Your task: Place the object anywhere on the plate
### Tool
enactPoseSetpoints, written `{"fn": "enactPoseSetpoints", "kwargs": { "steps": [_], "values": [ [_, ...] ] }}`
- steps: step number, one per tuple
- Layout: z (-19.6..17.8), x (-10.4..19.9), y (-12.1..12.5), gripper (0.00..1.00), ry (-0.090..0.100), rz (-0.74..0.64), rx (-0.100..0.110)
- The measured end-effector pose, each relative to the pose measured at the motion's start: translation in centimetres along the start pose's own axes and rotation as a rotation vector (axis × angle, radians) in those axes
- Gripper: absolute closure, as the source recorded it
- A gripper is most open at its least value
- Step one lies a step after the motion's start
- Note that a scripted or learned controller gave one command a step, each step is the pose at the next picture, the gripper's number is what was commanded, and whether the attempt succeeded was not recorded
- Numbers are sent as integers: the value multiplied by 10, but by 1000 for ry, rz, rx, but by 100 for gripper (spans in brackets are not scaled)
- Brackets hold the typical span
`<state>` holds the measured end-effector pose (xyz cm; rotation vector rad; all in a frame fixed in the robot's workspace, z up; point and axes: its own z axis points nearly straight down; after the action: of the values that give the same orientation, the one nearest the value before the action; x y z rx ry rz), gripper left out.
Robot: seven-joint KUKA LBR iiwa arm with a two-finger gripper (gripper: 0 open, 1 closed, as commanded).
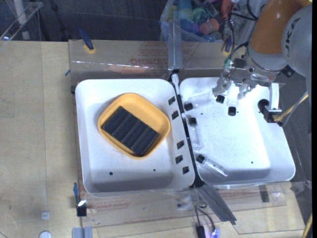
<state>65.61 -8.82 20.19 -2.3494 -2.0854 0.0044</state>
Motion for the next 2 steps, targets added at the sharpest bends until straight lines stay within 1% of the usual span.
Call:
{"fn": "enactPoseSetpoints", "kwargs": {
  "steps": [1,2],
  "values": [
    [18,69,2,100,3,-190,2],
    [18,124,-60,100,3,-296,1]
  ]
}}
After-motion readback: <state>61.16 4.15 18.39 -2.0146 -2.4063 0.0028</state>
